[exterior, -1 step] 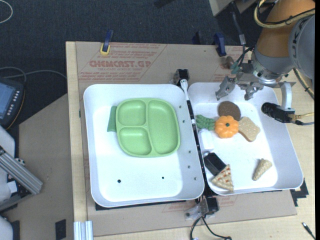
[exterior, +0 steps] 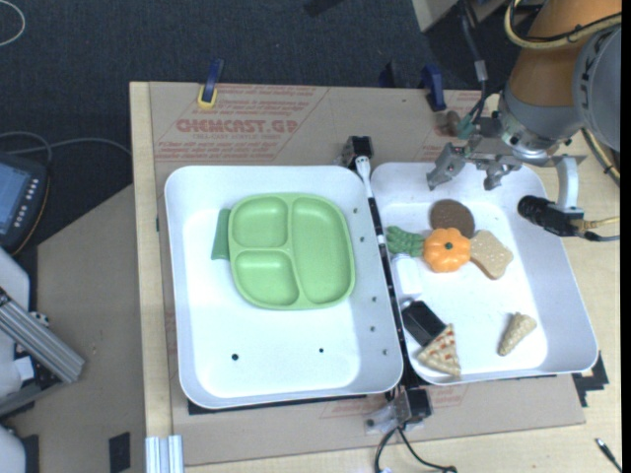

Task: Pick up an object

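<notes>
Red lettering reading "CHEMCAST G.P" (exterior: 237, 124) runs across the brown paper-faced board (exterior: 148, 264) forming the counter, dark carpet beyond. Left bin (exterior: 187, 294) holds a green sectioned plate (exterior: 292, 250). Right bin (exterior: 567, 294) holds a toy pumpkin (exterior: 447, 249), orange with green stem, central; just beside it a brown round disc (exterior: 453, 215), bread slice (exterior: 491, 254), pizza slice (exterior: 439, 352). Gripper (exterior: 471, 168) above far rim, jaws apart, nothing between
</notes>
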### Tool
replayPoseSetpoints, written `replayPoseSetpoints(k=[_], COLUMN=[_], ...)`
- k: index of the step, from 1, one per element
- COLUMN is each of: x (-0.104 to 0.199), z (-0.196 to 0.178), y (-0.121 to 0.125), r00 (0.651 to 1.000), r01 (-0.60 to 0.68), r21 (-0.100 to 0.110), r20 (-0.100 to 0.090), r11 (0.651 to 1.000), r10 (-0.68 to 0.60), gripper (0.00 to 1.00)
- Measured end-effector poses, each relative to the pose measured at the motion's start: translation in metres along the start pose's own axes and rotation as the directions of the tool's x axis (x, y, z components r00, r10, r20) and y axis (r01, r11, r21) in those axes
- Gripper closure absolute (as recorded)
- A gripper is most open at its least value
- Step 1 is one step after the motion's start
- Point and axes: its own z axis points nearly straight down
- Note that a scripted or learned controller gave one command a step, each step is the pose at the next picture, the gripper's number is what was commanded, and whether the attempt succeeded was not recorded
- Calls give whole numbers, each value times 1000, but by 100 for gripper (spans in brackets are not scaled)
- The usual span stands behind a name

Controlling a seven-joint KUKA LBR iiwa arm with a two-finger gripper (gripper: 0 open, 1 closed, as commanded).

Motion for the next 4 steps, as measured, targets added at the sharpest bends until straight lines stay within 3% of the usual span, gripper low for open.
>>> replayPoseSetpoints(k=[2, 3, 4], x=[1, 1, 0], z=[86, 103, 90], y=[-1, 0, 1], r00=[1000, 1000, 1000], r01=[0, 1, 0], r21=[4, 0, -7], r20=[0, 1, 4], r11=[1000, 1000, 1000], r10=[0, -1, 0], gripper=[0, 0, 100])
